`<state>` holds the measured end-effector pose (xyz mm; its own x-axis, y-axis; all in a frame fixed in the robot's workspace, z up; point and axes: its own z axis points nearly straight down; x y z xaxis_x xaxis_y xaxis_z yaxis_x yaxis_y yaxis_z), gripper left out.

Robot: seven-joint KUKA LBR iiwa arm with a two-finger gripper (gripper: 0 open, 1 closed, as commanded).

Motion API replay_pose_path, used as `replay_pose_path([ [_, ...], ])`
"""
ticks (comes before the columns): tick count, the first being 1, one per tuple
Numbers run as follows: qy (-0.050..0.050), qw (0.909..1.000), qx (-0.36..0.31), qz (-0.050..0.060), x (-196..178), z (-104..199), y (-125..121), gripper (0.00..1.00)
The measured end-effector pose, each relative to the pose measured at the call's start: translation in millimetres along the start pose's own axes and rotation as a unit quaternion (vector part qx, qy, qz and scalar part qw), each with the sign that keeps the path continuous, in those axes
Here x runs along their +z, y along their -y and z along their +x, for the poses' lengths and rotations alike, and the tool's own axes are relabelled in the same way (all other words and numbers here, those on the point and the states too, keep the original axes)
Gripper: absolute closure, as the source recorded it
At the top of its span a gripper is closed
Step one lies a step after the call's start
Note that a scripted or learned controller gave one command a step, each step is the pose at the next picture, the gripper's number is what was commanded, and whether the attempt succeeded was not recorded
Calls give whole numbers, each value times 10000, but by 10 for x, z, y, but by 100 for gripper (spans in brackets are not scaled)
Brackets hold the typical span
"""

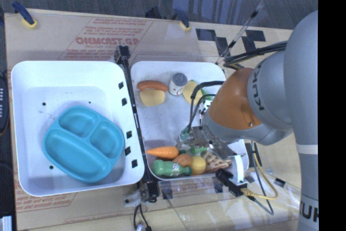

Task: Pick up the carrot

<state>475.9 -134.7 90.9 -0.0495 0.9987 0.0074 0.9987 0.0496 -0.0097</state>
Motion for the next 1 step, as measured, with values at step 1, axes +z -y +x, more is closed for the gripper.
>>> replay_pose_path([
  [1, -10, 10000, -54, 17, -98, 7, -9, 100],
])
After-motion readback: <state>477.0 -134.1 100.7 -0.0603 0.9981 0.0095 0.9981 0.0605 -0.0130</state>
